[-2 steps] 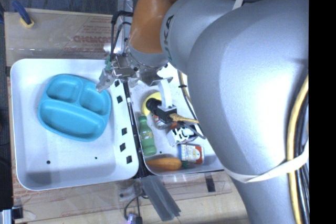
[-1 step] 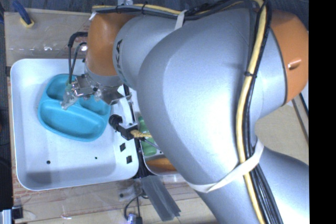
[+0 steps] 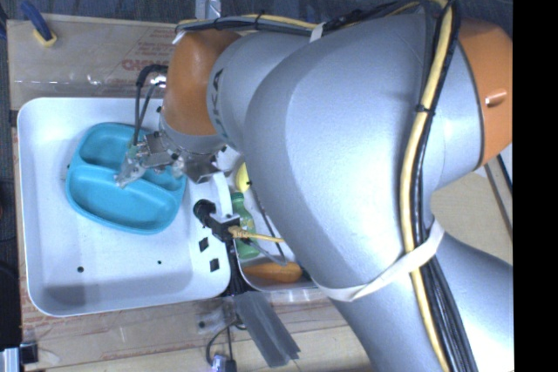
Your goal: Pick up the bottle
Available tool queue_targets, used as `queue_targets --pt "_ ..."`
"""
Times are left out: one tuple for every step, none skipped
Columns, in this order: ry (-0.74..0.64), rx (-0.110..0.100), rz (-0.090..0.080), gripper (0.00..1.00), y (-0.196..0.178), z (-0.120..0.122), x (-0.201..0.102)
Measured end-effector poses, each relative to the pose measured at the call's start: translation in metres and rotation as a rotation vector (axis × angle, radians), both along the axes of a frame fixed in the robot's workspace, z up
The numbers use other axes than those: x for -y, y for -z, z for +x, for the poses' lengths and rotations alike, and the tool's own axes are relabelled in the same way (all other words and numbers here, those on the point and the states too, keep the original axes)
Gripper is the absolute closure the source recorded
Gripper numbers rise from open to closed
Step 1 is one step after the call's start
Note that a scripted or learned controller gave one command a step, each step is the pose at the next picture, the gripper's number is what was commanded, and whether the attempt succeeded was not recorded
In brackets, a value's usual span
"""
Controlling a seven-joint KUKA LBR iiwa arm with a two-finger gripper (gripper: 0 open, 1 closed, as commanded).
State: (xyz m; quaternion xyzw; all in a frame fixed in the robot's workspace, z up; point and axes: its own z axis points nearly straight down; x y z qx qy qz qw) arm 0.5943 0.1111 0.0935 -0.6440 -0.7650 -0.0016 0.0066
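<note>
Hanging over the blue moulded plastic dish [image 3: 122,187] in the left white bin [image 3: 52,274], the gripper [image 3: 139,163] seems off target; its grasp cannot be told.

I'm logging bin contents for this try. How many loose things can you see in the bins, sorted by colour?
Blue: 1, the dish in the left bin
Green: 1, the bottle in the right bin, mostly under the arm
Orange-brown: 1, a rounded thing by the bottle
Yellow: 1, a sliver at the arm's edge
Total: 4 visible
</note>
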Motion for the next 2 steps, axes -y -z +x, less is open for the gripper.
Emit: queue_targets --pt "-0.015 -0.025 0.007 1.00 -0.005 -0.006 -0.008" --pt "-0.191 0.010 -0.010 1.00 -0.114 0.038 -0.043"
